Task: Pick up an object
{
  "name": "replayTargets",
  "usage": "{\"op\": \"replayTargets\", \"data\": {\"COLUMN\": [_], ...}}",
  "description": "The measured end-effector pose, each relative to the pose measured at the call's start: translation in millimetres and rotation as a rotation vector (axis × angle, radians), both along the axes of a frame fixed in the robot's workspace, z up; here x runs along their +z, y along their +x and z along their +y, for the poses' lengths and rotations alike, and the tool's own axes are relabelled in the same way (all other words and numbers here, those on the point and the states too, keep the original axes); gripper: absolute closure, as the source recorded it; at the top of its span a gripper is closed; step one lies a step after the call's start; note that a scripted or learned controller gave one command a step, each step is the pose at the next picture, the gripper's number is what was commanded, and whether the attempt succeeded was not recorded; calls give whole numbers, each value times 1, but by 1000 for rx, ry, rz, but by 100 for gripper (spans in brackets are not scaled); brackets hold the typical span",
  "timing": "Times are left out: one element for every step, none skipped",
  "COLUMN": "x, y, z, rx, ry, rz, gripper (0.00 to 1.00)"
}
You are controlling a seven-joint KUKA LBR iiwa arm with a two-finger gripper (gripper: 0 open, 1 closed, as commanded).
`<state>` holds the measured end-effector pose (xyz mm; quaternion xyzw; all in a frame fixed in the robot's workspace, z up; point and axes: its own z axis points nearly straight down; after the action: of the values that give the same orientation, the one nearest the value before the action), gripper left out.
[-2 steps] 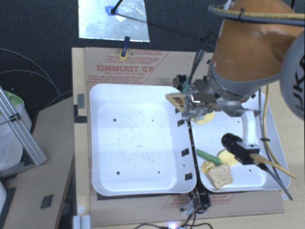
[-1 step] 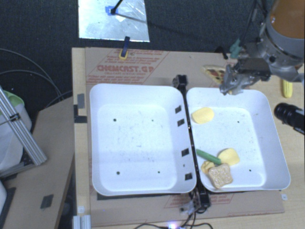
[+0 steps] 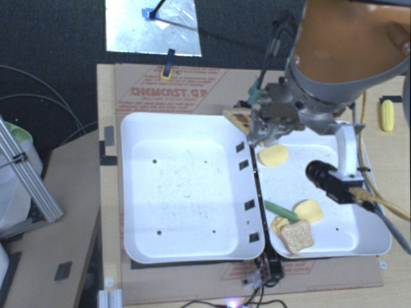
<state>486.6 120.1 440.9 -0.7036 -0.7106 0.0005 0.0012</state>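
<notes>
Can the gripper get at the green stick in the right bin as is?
Probably yes. The green stick lies exposed on the right bin floor, one end near a yellow piece. The gripper sits above the bin's far corner; nothing covers the stick.

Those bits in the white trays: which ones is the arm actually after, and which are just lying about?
Part of the job:
gripper
yellow piece just under it
green stick
yellow lump
toast-like piece
right bin

Just lying about:
left bin
metal sheet
yellow corn-like thing on the bench

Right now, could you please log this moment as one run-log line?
gripper: over right bin far-left corner | nearest: yellow piece | grasp: not seen | left bin: no objects
</notes>
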Motion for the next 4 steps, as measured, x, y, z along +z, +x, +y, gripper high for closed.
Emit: {"op": "replayTargets", "data": {"x": [14, -73, 19, -36], "y": [1, 0, 22, -1], "z": [-4, -16, -39, -5], "rx": [-1, -11, -11, -4], "ry": [0, -3, 1, -1], "rz": [-8, 3, -15, -1], "gripper": [100, 100, 100, 100]}}
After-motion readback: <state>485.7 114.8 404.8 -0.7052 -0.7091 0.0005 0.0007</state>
